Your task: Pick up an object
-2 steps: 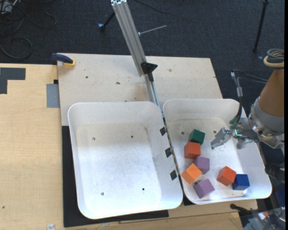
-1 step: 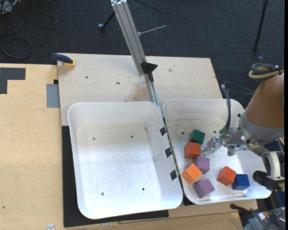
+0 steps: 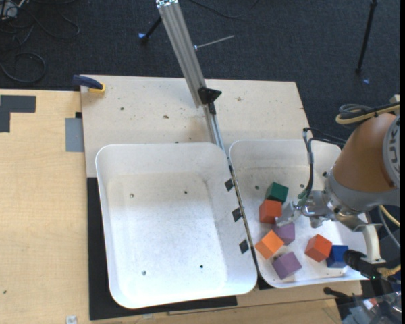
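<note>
— Where is the gripper [image 3: 298, 211]?
— Low in the right bin [image 3: 256, 155], just beside a red block [image 3: 270, 211] and a purple block [image 3: 285, 232]. I cannot tell its state.
— What else is near?
— A green block [image 3: 277, 192] and an orange block [image 3: 270, 244].

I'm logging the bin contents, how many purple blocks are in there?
2, both in the right bin: one purple block beside the gripper, mid-bin; the other purple block near the front rim. The arm may hide more.
</note>
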Robot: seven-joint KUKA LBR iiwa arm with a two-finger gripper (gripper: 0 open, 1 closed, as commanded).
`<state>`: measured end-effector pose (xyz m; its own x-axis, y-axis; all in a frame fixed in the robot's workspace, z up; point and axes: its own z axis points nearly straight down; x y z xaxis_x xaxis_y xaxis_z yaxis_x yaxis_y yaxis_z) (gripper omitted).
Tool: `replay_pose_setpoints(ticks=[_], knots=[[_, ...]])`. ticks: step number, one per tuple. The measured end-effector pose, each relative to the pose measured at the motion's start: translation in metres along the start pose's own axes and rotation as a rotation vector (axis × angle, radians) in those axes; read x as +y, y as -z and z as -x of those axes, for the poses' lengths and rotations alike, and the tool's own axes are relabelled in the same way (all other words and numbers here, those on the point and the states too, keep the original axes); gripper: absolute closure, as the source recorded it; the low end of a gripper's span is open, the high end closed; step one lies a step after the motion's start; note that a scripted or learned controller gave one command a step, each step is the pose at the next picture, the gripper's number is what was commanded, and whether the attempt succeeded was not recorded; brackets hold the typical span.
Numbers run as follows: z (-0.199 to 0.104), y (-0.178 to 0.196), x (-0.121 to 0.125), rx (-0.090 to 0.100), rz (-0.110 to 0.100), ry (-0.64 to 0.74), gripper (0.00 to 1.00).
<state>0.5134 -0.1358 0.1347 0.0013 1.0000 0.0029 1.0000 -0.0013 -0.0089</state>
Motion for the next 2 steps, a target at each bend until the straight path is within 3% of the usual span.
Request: replay_pose_setpoints(ticks=[1,2], knots=[[-0.001,-0.043,0.003,-0.001,0.012,0.000,0.00],[0.000,-0.032,0.002,0.000,0.010,-0.006,1.00]])
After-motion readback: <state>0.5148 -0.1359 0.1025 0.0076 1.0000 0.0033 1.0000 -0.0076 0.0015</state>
